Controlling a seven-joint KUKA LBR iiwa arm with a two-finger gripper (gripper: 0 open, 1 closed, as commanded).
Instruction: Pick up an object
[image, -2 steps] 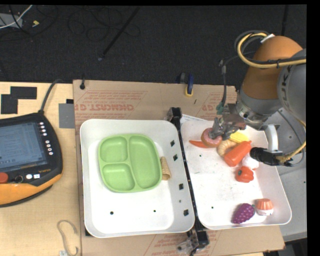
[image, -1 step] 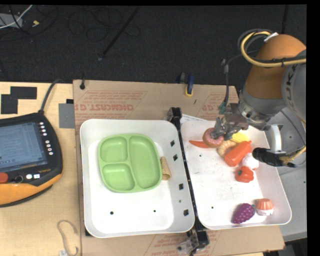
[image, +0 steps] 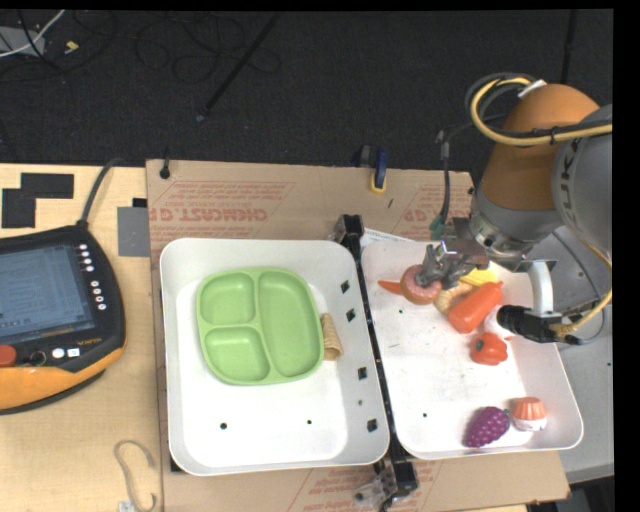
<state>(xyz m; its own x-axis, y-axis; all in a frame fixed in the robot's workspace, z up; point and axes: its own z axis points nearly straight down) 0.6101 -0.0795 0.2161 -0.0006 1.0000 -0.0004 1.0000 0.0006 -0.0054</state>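
While the grey arm reaches in from the right side of the bench, its gripper is low over the far part of the right bin, near the far left corner of that bin. The dark fingers point down at a pink ring-shaped toy, and they seem to touch its top; whether they are closed on it or only rest on it, I cannot tell, because the fingers are small and dark. Just beside the ring, toward the right edge of the bin, lies an orange carrot-like toy, and a small yellow piece shows behind it, partly hidden by the gripper. A little nearer to the front edge there is a red pepper-like toy, apart from the carrot. In the front right corner of the right bin lie a bunch of purple grapes and, touching it or just beside it, a small white and orange object. The left bin holds a green tray with three compartments in its middle part, and a small tan object lies against the right rim of this tray. On the left edge of the bench rests a control pendant with a screen.
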